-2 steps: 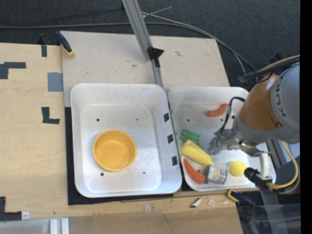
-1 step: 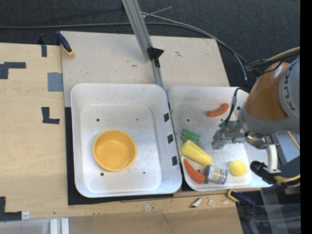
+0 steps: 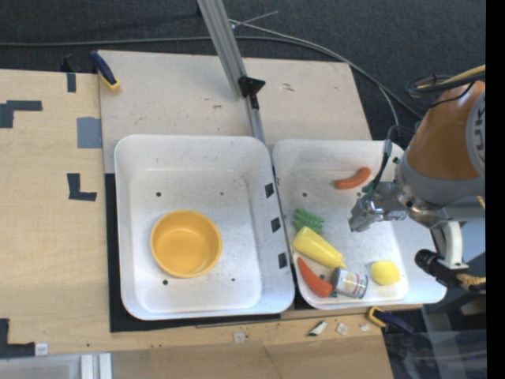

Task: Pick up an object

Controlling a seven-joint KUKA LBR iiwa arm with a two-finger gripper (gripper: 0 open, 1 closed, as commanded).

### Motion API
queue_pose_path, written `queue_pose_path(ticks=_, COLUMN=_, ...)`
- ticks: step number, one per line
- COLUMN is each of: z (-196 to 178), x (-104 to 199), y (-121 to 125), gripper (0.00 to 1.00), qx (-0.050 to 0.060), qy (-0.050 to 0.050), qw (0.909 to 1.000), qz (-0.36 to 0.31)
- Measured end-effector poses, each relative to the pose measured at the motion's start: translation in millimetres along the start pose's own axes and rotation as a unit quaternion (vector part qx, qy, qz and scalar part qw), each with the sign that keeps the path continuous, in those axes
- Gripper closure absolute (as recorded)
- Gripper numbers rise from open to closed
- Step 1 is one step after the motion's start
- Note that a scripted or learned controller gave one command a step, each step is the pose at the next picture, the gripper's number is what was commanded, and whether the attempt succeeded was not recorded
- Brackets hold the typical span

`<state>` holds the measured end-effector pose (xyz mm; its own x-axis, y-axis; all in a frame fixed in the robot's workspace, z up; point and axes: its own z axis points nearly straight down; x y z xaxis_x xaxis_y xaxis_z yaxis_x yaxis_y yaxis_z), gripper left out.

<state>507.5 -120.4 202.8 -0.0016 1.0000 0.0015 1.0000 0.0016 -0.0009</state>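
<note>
The right bin [image 3: 316, 158] holds an orange sausage-shaped toy [image 3: 352, 180] near its back, a green leafy toy [image 3: 308, 219], a yellow corn-like piece [image 3: 318, 248], a red-orange carrot-like piece [image 3: 314, 278], a small grey jar [image 3: 350, 283] and a yellow lemon [image 3: 385, 272]. My gripper [image 3: 364, 214] hangs over the right side of this bin, just below and right of the sausage toy and above the lemon. Nothing is seen between its fingers. The left bin [image 3: 134, 164] holds a yellow bowl [image 3: 185, 243].
A slanted metal pole [image 3: 229, 50] runs down from the top to the gap between the bins. A blue-and-yellow clamp [image 3: 104, 69] sits at the bench's back left, another clamp [image 3: 382, 318] at the front right. Cables trail along the back.
</note>
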Motion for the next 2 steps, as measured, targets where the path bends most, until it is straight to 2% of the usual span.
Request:
queue_pose_path(ticks=1, z=-52, x=9, y=-5, gripper=1.00, qx=-0.001, qy=0.000, qw=1.0000, qz=0.000)
queue_pose_path(ticks=2, z=-51, x=69, y=-11, gripper=1.00, qx=0.002, qy=0.001, qw=1.0000, qz=-0.003)
